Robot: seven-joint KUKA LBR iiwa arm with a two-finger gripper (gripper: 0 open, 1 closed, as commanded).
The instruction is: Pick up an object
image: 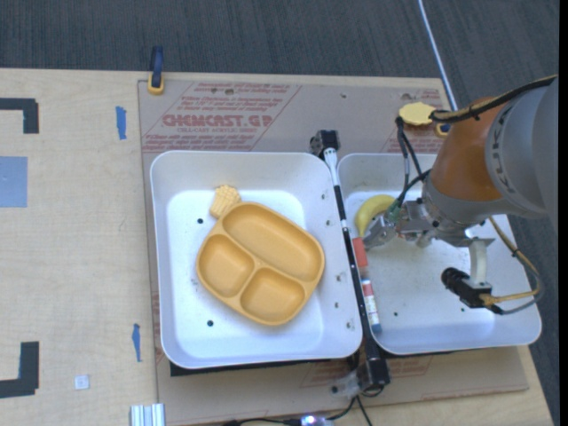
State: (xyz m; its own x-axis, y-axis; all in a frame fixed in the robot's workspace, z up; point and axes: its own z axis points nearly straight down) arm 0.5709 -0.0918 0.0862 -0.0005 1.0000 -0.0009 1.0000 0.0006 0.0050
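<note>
A yellow banana-shaped object (373, 209) lies in the right bin (426, 313), close to its left wall. My gripper (383, 231) hangs low over that bin, right at the lower edge of the yellow object, touching or nearly touching it. The grey wrist and orange band (466, 162) hide what is behind the gripper. In the left bin (177, 327) rest a yellow three-compartment plate (259, 263) and a small yellow corn-like piece (224, 200) by the plate's upper left corner.
A black bar with a red and white strip (361, 273) runs between the two bins. A black cable plug (463, 286) dangles from the arm over the right bin's floor. A yellow clamp (415, 114) sits behind the right bin.
</note>
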